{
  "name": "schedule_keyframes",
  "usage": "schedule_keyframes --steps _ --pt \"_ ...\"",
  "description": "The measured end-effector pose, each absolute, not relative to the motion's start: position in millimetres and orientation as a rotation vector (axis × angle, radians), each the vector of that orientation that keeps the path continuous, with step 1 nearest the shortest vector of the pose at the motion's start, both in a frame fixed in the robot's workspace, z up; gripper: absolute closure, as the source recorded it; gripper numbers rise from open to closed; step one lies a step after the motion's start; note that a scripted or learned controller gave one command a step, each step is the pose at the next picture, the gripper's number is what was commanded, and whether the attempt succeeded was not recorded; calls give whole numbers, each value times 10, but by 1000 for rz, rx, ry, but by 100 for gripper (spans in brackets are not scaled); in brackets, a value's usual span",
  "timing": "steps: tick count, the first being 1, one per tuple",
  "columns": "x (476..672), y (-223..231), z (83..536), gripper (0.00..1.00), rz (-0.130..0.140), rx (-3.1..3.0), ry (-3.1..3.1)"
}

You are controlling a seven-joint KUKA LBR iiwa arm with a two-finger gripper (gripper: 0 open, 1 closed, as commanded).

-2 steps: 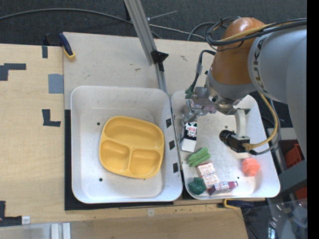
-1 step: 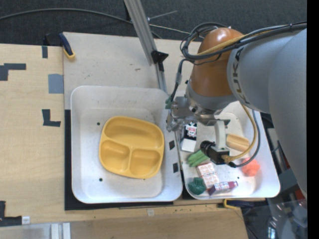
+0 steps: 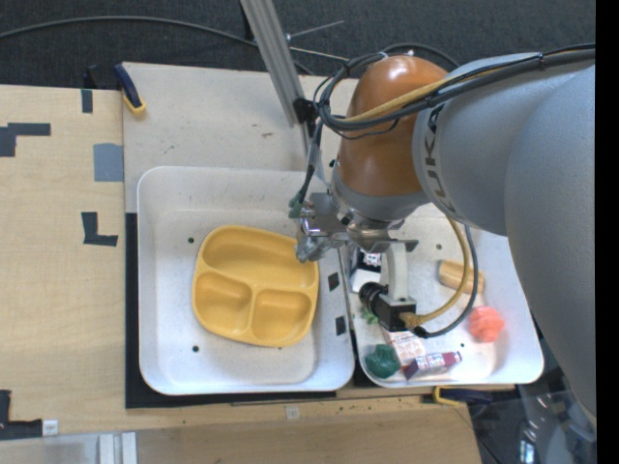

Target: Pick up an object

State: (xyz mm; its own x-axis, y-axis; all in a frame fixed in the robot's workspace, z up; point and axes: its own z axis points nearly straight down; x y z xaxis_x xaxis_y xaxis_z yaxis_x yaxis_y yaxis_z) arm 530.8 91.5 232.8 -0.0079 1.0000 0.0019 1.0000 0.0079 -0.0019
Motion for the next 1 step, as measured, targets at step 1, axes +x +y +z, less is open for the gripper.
schedule_keyframes --steps 1 --pt "5314 880 2319 0 3 -2217 -2223"
